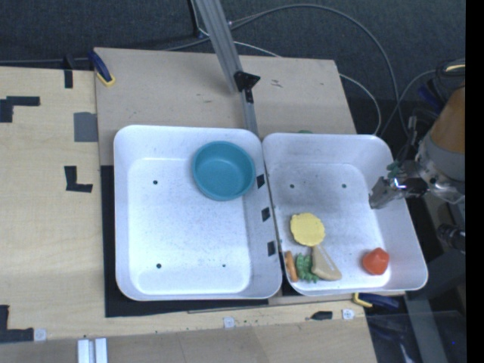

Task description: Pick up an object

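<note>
Gripper [382, 193] at right bin's [344, 157] 3 o'clock rim, finger state indiscernible. Tomato [375, 261] at 5 o'clock; yellow disc [307, 229], carrot [290, 265], greens [304, 268] at 7 o'clock. Blue bowl [223, 170] at left bin's [151, 146] 1 o'clock.

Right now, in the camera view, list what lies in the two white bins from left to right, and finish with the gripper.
Round blue bowl → thin orange carrot-shaped piece → small green leafy piece → round red tomato-like ball → gripper over the right bin's right rim. The yellow disc and the beige wedge overlap the others in the order, so I left them out.
</note>
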`<action>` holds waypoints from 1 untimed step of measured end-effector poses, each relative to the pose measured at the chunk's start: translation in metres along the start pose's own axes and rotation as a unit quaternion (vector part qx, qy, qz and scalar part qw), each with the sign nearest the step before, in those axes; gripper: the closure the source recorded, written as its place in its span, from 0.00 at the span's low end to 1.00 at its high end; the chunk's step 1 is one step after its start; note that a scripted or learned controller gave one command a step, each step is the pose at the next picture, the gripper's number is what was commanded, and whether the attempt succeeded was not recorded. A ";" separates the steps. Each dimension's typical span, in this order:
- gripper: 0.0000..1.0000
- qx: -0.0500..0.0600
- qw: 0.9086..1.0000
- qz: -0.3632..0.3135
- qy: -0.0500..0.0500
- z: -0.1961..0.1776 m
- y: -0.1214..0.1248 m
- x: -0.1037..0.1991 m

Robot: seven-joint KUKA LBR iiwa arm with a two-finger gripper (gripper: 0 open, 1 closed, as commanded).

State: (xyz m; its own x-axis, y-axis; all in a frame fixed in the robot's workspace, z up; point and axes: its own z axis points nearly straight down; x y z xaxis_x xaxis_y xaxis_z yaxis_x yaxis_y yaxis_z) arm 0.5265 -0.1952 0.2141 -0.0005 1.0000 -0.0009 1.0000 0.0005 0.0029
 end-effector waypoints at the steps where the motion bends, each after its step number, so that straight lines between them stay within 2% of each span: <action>1: 1.00 0.001 1.000 -0.002 0.001 -0.008 0.008 0.054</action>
State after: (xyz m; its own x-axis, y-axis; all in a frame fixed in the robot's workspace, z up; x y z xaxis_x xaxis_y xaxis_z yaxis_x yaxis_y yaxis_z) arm 0.5344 -0.1410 0.2219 -0.0050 1.0000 0.0012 1.0000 0.0050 0.0003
